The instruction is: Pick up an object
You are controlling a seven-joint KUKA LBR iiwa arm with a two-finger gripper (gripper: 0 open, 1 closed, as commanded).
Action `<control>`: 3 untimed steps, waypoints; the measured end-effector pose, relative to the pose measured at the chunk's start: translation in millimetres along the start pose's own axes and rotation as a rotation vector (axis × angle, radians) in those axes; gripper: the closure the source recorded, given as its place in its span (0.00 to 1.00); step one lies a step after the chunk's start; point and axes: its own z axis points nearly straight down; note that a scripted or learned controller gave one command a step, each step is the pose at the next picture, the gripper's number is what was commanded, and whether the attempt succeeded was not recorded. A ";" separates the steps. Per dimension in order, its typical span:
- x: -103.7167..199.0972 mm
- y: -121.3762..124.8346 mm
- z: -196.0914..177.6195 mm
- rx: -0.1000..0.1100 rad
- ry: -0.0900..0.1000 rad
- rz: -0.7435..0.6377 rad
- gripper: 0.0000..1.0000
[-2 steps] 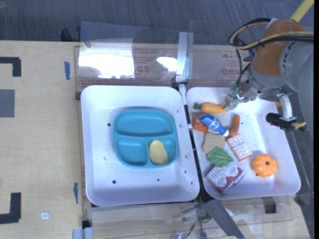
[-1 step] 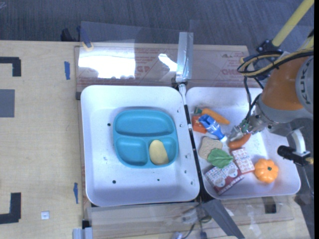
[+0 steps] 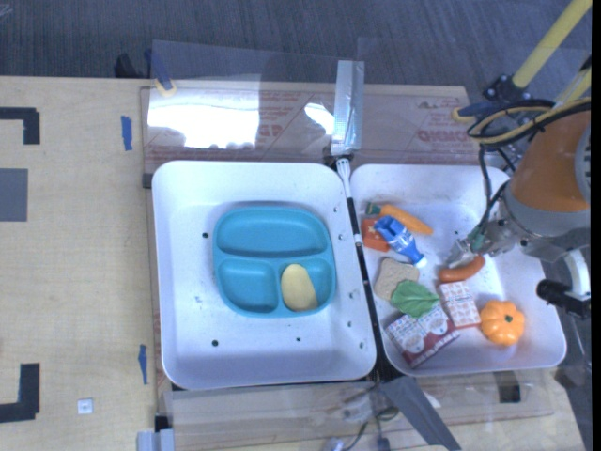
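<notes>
The gripper (image 3: pixel 472 248) sits low in the right bin (image 3: pixel 549 346), its tip at the end of a smooth red sausage-shaped piece (image 3: pixel 462 270); whether it grips cannot be told. Just below lie a round ribbed orange pumpkin (image 3: pixel 501 321) and a flat printed card (image 3: pixel 459 303). Well left, a glossy yellow oval (image 3: pixel 299 287) rests in the blue compartment tray (image 3: pixel 272 257).

The tool (image 3: pixel 472 245) is too small and blurred to tell how its tips stand, and whether they touch the red sausage (image 3: pixel 462 270) just below them cannot be told. Behind the tool, the grey arm (image 3: pixel 554 181) is cut off by the right edge. Left of the tool, the blue-white packet (image 3: pixel 399 240) partly covers a red thing (image 3: pixel 374 240) that cannot be named.
</notes>
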 end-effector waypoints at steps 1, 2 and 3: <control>30.4 89.7 1.3 -0.001 0.001 0.061 1.00; 27.7 87.2 2.5 0.003 0.000 0.065 0.00; 58.5 59.4 1.3 0.002 -0.001 0.117 0.00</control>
